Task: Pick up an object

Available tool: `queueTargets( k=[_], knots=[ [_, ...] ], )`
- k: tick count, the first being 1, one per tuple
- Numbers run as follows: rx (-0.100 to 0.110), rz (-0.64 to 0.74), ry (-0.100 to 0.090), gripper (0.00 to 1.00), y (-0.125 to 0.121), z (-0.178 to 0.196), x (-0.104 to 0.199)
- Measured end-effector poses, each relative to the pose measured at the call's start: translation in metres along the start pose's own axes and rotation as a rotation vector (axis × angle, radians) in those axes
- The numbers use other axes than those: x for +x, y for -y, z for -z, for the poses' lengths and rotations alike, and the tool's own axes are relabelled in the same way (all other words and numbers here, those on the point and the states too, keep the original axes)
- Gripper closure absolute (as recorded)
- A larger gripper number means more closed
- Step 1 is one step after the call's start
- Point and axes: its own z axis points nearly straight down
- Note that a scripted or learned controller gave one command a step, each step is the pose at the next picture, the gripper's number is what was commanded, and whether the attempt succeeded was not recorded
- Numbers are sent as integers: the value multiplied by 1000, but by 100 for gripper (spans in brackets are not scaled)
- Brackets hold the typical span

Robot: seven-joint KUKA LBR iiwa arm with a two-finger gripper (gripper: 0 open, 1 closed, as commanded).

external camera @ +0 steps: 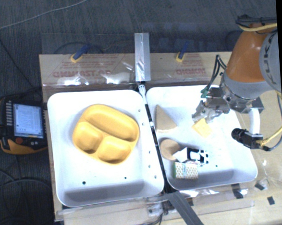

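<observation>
While the arm reaches in from your right, the bench offers you two white bins side by side. At the far left, off the bench, a handheld pendant (21,123) with a lit screen rests on the dark floor. Next comes the left bin (64,187), which holds one large yellow moulded object (105,133), lobed like a cushion, lying near the bin's middle. Across the divider, the right bin (246,172) carries the smaller pieces: a tan wedge (164,118) against its left wall, a tan rounded piece (169,148) below that, a black-and-white item (196,155) beside it, and a small patterned box (186,170) near the front wall.

Further right, you see the gripper (206,113) low over the upper part of the right bin, with a pale yellow block (202,127) directly at its tip. The block appears to touch the fingers' lower end, but you cannot tell from this slant whether it sits between them, nor whether the jaws stand open or closed. Above the wrist, the orange band (247,54) and grey body fill the top right corner.

By the look of it, you are at the grasp step, with the yellow block the likely target. The next move calls for the fingers to close squarely on the block, then a straight lift; confirm the catch only once the block rises clear of the bin floor.
</observation>
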Motion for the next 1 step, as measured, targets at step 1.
queueTargets(
  k=[1],
  knots=[
    [0,0,0,0,0,0,0]
  ],
)
